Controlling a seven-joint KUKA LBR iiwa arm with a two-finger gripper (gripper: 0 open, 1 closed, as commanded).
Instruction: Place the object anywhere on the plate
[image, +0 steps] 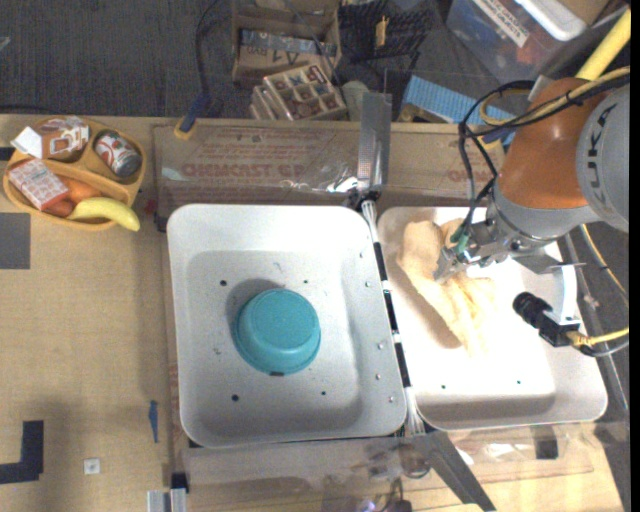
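Two white bins, the left bin (200, 300) and right bin (520, 400), are borne side by side by the bench (80, 350); a yellow tray (20, 190) of toy food is seen at its far-left corner.

Bench top (80, 340) tan, board-like, runs left of bins. Yellow tray (70, 180) at far left, holding banana (105, 211), can (120, 155), small cartons. Long cardboard strip (260, 165) with red print lies along far edge, clear plastic over its right part. Dark floor (100, 50) beyond bench. Wooden crate (298, 90) and cardboard box (280, 40) on floor, far centre. Blue ridged pad (435, 100) far right. Black tape marks (30, 450) near left. Light even, soft shadows.
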